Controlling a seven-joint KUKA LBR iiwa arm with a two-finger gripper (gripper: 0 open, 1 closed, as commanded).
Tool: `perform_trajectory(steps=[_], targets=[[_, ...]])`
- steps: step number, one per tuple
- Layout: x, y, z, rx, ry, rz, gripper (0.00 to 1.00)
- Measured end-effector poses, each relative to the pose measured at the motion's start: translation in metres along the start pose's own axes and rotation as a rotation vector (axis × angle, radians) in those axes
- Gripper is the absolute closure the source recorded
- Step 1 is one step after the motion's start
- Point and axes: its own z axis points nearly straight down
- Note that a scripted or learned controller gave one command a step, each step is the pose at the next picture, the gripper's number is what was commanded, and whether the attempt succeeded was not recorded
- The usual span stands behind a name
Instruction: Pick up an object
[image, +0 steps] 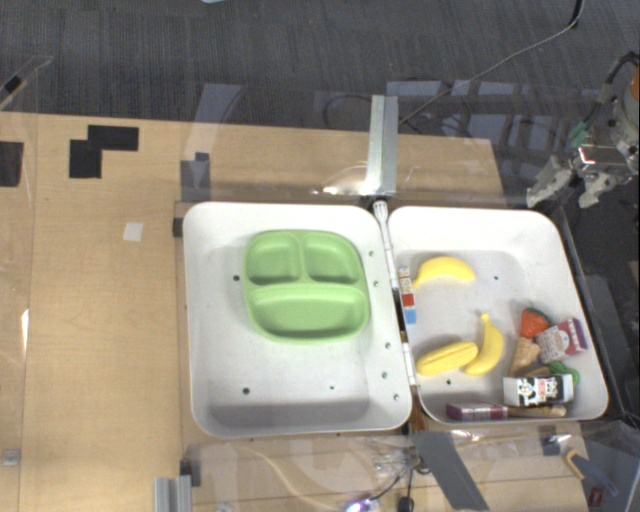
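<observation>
Currently the left bin (210, 300) held a green divided plate (305, 283); the right bin (500, 240) held three bananas (445, 271) plus small packaged items (545, 365). Pincer (585, 170) sat beyond the right bin's far corner, grip state unclear.

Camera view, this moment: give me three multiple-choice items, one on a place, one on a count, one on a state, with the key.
1. Where is the green plate?
A. left bin
B. right bin
C. on the bench

2. How many yellow banana-like pieces lie in the right bin?
A. one
B. three
C. five

3. How does the end effector stand?
A. down among the items
B. pressing on the plate
C. beyond the right bin's far corner

Key: 1 A, it sits in the left bin. 2 B, three yellow pieces lie there. 3 C, it is outside the rim.
</observation>
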Motion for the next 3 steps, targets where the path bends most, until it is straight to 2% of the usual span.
perform_trajectory(steps=[1,2,3], targets=[[0.041,-0.051,0.151,0.003,0.001,0.011,0.00],[0.086,-0.048,0.108,0.001,0.001,0.083,0.00],[0.083,-0.051,0.195,-0.008,0.000,0.097,0.00]])
